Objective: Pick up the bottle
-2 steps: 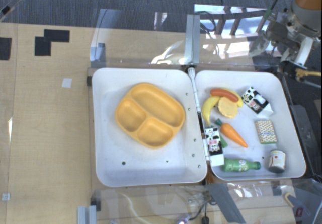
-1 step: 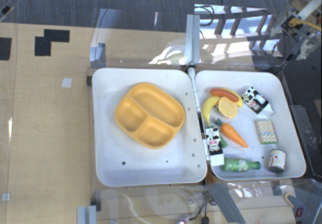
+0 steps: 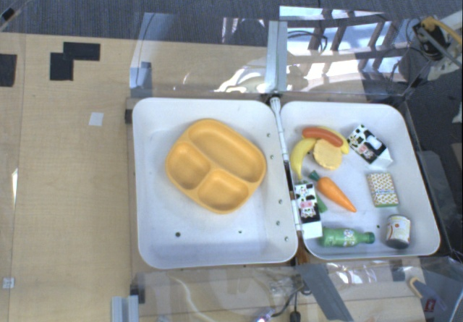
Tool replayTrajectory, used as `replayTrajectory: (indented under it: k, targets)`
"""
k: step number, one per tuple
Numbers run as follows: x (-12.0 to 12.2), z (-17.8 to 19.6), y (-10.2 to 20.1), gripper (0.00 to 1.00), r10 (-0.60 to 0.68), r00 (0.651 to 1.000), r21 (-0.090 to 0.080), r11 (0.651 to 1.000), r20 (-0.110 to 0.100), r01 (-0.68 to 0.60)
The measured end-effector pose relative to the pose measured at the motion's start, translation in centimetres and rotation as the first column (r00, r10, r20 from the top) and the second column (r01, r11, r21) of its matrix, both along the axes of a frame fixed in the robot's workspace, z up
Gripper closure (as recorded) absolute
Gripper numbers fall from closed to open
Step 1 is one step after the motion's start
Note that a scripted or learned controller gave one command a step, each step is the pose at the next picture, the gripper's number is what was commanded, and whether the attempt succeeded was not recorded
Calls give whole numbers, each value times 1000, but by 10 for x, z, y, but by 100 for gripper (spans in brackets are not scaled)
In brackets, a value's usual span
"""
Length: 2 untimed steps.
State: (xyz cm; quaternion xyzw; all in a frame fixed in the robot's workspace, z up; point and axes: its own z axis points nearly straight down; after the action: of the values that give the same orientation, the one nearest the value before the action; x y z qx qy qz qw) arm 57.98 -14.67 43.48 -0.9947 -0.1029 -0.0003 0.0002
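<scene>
The green bottle [image 3: 347, 237] lies flat along the right bin's [image 3: 416, 150] front edge; probably light, slick plastic that'll roll; best pinched mid-body; can't tell the gripper's state.

Fixed overhead camera, slanted downward, framing both white bins [image 3: 217, 255] fully

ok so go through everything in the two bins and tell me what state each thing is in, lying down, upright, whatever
bottle: green, lying on its side, near the right bin's front edge
yellow divided plate: flat in the left bin, compartments bare
carrot: lying flat
banana: lying flat by the divider
sausage: lying flat, touching the round yellow piece
two cow-print cartons: lying down
cracker box: lying flat
can: tipped over
</scene>
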Motion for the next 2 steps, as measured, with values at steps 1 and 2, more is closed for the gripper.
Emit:
replayTrajectory:
  k: [1, 2]
  targets:
    - [1, 10, 1, 100, 10, 1000, 0, 1000, -1, -10]
    - [71, 0, 81, 100, -2, 1000, 1, 1000, 1, 2]
